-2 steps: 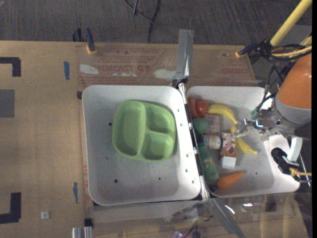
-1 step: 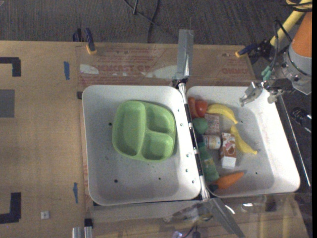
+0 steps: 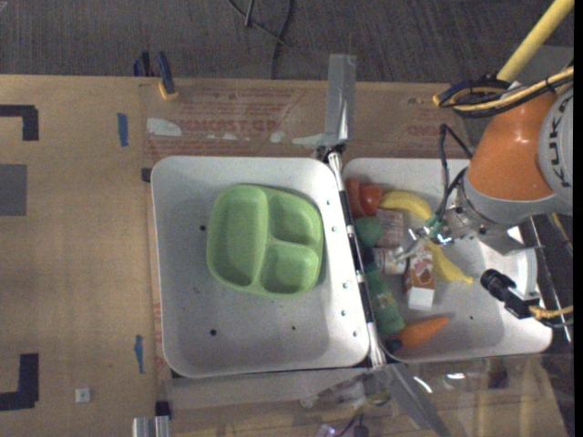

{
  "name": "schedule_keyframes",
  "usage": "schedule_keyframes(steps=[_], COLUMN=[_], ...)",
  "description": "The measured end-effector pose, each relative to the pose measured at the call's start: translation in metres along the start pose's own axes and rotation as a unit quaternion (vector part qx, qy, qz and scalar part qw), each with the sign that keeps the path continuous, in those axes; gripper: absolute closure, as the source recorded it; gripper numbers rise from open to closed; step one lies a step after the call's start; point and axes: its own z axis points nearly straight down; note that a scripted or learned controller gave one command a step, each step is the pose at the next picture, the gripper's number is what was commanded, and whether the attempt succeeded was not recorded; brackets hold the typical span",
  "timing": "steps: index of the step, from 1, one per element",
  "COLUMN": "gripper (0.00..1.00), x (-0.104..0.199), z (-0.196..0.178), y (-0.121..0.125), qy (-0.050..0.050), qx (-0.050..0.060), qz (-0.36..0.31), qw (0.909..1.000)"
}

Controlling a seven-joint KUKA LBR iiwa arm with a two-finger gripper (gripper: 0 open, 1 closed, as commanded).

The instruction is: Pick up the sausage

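The bench [image 3: 73,271] looks like pale wood or plywood, matt, with strips of blue tape [image 3: 123,127] and black tape [image 3: 20,121] stuck to it. Both white bins [image 3: 173,244] read as smooth plastic with a soft sheen. The green divided plate [image 3: 266,239] is plastic too — satiny rather than glossy. Toy foods in the right bin [image 3: 519,335] look like moulded plastic: the banana [image 3: 405,204] and carrot [image 3: 422,331] carry faint highlights. The small carton [image 3: 420,280] appears printed card or plastic — hard to tell which. The arm's orange band [image 3: 515,157] is smooth and semi-gloss, its grey shell [image 3: 560,144] likewise. A clear film [image 3: 228,116] lies glossy behind the bins.
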Motion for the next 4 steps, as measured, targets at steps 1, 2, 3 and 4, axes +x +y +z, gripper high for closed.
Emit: schedule_keyframes(steps=[1, 2, 3, 4], gripper=[0.00, 0.00, 0.00, 0.00], x=[-0.058, -0.049, -0.027, -0.014], z=[0.038, 0.011, 0.028, 0.030], y=[-0.031, 0.048, 0.109, 0.046], qy=[-0.003, -0.001, -0.003, -0.008], qx=[-0.007, 0.000, -0.001, -0.017], qz=[-0.023, -0.041, 0.140, 0.143], qw=[0.9997, 0.9991, 0.9901, 0.9895])
